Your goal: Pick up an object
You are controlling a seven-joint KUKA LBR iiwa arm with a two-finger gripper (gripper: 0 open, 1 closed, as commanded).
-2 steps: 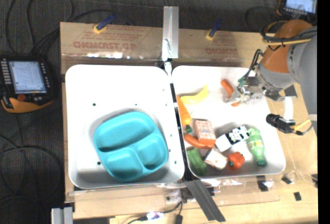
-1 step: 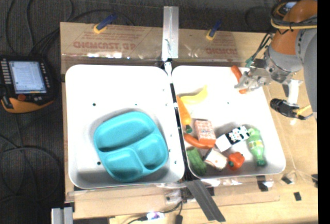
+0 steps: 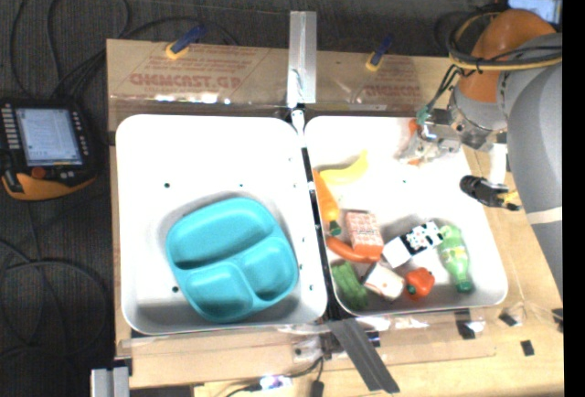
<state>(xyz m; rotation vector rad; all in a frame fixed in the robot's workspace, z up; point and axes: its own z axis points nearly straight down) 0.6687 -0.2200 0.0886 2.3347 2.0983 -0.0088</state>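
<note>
the grey two-finger gripper [image 3: 422, 141] hangs over the far corner of the right white bin [image 3: 475, 203], its hold impossible to tell, well apart from the toys heaped around the green plastic bottle [image 3: 455, 258], so a descent here likely grabs nothing.

**Arm reached in from the right, claw at the upper corner**

The grey arm with its orange band [image 3: 503, 34] entered from the right edge of the camera view, its broad grey link running down that side. The wrist bent leftward near the top right. The small two-finger claw [image 3: 422, 137] pointed left and slightly down. Whether its fingers were apart or together could not be told.
</note>
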